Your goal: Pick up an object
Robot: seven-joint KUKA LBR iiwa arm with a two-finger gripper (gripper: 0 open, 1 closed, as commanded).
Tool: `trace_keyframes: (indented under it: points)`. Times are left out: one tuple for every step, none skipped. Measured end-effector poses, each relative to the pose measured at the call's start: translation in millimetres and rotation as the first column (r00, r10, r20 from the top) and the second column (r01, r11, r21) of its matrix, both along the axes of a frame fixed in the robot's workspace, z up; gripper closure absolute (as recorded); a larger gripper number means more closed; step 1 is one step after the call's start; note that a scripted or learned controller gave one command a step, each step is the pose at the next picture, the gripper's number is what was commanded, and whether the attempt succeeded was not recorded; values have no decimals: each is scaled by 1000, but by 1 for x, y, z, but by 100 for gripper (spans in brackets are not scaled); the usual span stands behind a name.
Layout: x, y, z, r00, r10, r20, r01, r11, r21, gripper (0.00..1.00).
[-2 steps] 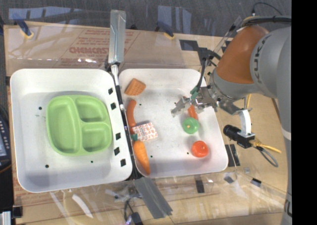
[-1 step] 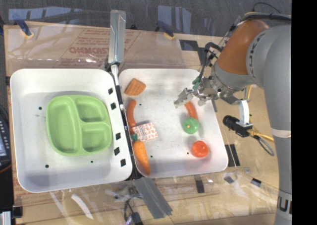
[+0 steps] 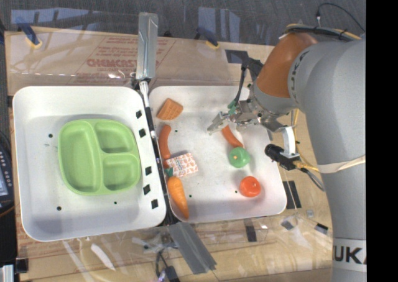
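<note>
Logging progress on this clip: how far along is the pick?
Done: the gripper has reached into the right bin, next to the small orange-red piece. In hand: nothing visibly lifted; whether the fingers grip that piece is unclear. Left: secure and raise an object. The green ball, red tomato and carrot lie untouched.

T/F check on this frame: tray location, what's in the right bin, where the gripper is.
1. The green tray lies in the left bin. True.
2. The carrot lies in the left bin. False: it lies in the right bin, by its left wall.
3. The gripper is over the right bin. True.
4. The green ball sits on the tray. False: it is in the right bin, beside the red ball.
</note>
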State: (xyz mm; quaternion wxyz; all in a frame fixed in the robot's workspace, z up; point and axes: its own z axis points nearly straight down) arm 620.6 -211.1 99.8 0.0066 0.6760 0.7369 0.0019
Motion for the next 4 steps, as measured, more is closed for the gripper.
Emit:
trace_keyframes:
  points:
    - [28,1,-3,988,-152,-12,152,988,5,0]
    - [37,19,-3,991,131,-12,-131,991,6,0]
    - [-21,1,-8,954,300,-14,-300,954,7,0]
    - [-20,1,3,953,303,-14,-303,953,6,100]
